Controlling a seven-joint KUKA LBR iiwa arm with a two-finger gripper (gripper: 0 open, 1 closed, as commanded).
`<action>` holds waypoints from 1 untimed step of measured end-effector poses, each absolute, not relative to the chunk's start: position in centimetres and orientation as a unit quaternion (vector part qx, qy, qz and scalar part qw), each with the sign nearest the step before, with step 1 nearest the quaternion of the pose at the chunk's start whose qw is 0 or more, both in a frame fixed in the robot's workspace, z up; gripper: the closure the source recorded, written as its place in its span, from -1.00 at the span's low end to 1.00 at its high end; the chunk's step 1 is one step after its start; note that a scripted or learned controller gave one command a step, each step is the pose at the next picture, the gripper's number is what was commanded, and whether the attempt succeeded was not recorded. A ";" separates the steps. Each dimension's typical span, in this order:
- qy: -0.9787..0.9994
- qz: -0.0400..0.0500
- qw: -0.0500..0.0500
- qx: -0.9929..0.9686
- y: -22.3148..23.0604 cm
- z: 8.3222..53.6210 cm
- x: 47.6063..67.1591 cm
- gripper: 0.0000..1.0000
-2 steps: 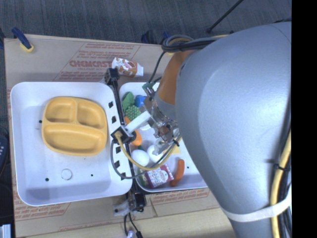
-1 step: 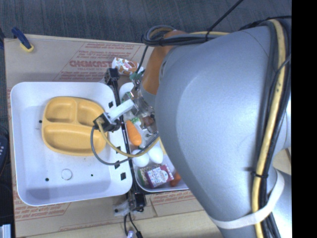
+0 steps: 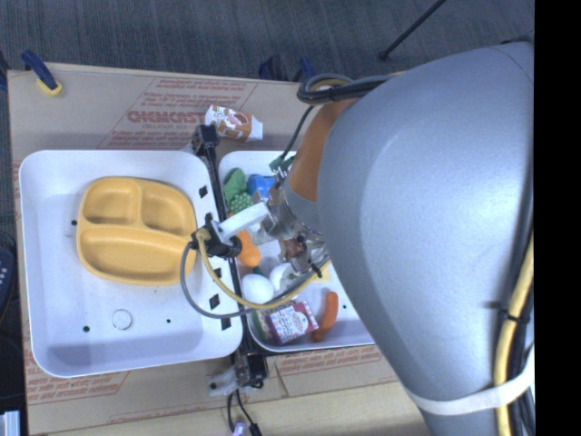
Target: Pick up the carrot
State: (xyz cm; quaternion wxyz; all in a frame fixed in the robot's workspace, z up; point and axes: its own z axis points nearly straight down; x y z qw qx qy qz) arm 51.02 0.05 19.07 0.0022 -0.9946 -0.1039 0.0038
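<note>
Arm (image 3: pixel 436 216): grey body with an orange band, reaching in from the right and covering most of the right bin.
Jaws (image 3: pixel 300 252): positioned low over the right bin, among the items near its middle; whether they are released or clenched cannot be told, as the wrist hardware hides them.
Carrot (image 3: pixel 328 314): orange, elongated, lying in the right bin at its near side, just beside the red packet; no contact with the jaws is visible.
Right bin (image 3: pixel 263 339): white, shallow; holds a white egg (image 3: pixel 257 288), an orange round item (image 3: pixel 248 253), a green item (image 3: pixel 238 192), a blue item (image 3: pixel 260 186) and a red packet (image 3: pixel 290 322).
Left bin (image 3: pixel 54 334): white, shallow; holds a yellow compartment plate (image 3: pixel 134 229) toward its far side.
Bench (image 3: pixel 100 107): covered with brown printed cardboard; a small carton (image 3: pixel 232 123) lies on it beyond the bins.
Cable (image 3: pixel 195 284): yellow-and-black loop running across the divide between the bins.
</note>
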 end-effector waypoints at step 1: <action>-0.103 0.002 0.002 -0.995 2.1 19.1 54.4 -1.00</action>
